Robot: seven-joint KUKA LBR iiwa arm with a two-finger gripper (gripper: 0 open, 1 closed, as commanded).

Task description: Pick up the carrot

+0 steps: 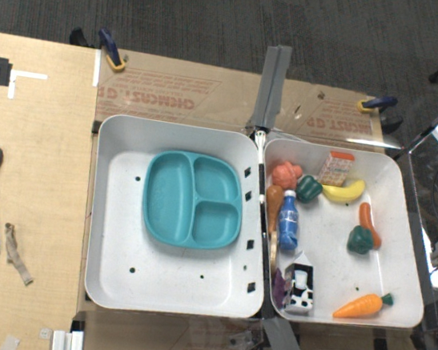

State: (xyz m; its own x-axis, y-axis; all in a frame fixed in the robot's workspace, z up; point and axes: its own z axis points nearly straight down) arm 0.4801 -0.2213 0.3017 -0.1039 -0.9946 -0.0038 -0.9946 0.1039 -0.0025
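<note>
Lying in the right bin [404, 237], near its front right corner: carrot [359, 306], touching nothing, well apart from the black-and-white carton [300, 290]. Teal plate [194, 200] sits in the left bin [108, 276]. Pincer's state: cannot tell.

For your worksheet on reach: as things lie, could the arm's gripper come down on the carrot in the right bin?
Probably yes. The carrot lies alone near the front right corner of the right bin, nothing on top; the close bin wall may crowd the fingers.
</note>
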